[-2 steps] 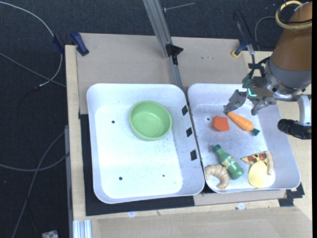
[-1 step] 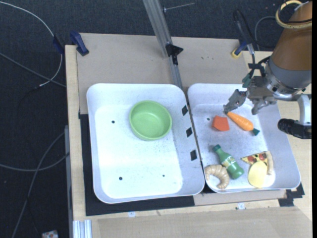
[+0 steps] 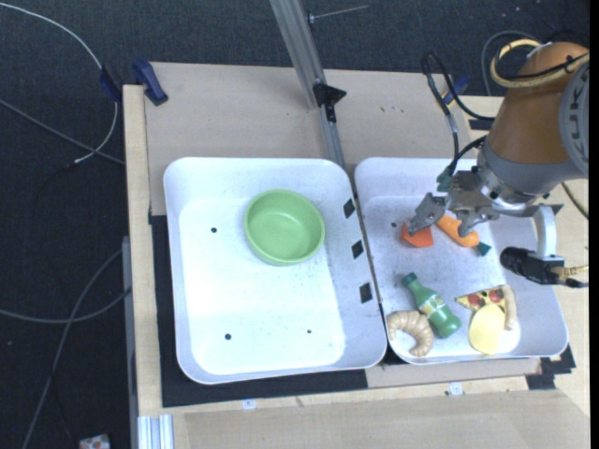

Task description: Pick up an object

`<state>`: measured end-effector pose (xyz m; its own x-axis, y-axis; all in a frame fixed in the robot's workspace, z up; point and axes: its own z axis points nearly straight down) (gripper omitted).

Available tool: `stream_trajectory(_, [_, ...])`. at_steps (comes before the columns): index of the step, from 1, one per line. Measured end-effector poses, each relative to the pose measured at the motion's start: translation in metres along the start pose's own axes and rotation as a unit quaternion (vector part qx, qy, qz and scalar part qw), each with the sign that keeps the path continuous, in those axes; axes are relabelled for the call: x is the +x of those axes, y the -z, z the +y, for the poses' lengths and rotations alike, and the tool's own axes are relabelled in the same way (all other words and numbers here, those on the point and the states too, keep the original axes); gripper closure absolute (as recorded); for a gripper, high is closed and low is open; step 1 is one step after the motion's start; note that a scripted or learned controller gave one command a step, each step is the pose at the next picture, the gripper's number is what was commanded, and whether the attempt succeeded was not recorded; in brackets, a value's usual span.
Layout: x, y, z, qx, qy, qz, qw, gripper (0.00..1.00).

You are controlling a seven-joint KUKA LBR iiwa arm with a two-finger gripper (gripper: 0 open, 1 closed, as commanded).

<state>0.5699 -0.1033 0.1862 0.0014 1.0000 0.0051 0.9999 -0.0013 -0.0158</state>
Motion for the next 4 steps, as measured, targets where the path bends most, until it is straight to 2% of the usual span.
stream_trajectory(2, [0.009,-0.093,0.006,0.0,0.0,0.0,1.0,0.0])
stream_trajectory(3, [0.01,-0.078,0.008,-0.003,-0.001,0.001,1.0,1.0])
stream_trajectory(4, [0.003,-0.031,0.009,-0.01,-0.001,-0.002,0.9999,1.0])
